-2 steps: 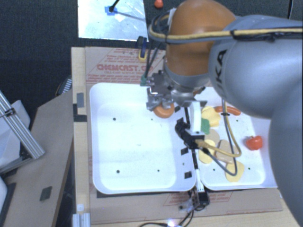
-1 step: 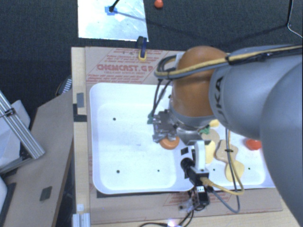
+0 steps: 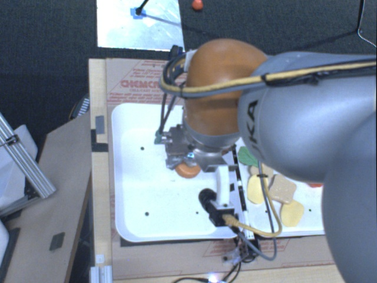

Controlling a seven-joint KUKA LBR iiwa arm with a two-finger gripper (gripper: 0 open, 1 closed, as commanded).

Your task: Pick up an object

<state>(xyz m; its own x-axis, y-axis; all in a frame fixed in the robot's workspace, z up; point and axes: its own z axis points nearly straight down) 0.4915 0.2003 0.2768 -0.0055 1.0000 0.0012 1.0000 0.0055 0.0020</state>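
Observation:
The grey arm with its orange band (image 3: 221,78) reaches in from the right and hangs over the left white bin (image 3: 132,158). Its wrist and gripper (image 3: 187,161) sit low over the bin's right part. A small orange object (image 3: 188,171) peeks out just under the gripper body, most of it hidden. I cannot make out whether it is held. In the right bin (image 3: 306,232) lie pale yellow pieces (image 3: 257,188), a tan block (image 3: 283,188) and a green item (image 3: 247,156), partly covered by the arm.
A black cable plug (image 3: 208,200) and wires hang near the divider between the bins. A cardboard sheet (image 3: 132,78) lies under the bins. A shiny plate (image 3: 138,16) and a small orange ball (image 3: 197,4) lie on the dark floor beyond. Metal framing (image 3: 20,164) stands at left.

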